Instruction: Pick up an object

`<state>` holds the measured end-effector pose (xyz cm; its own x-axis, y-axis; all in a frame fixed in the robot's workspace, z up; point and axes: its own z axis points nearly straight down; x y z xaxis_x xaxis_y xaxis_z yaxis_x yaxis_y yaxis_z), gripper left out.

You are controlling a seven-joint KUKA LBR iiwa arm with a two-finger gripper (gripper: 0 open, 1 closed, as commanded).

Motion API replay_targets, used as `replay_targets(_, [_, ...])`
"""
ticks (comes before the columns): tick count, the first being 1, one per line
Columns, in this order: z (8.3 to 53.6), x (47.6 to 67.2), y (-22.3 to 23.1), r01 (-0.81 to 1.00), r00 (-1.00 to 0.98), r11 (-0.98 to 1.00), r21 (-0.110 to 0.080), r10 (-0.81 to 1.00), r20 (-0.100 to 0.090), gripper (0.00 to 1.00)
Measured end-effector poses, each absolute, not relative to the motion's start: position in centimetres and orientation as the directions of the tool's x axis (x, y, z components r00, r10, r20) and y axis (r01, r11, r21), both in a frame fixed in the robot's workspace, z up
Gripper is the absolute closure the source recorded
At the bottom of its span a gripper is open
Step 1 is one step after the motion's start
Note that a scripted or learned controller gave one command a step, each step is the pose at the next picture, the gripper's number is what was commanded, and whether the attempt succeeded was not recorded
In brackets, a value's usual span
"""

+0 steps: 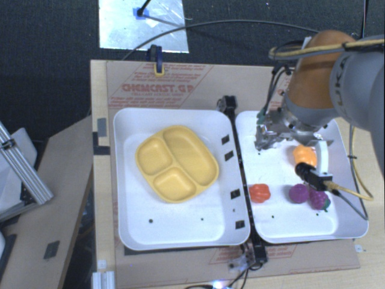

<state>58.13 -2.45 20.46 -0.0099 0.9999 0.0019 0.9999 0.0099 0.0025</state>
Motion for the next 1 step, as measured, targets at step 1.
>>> replay_targets(1, [22.15, 58.27, 3.14, 1.0, -0.011, 0.011, 0.003, 1.0, 0.002, 1.0])
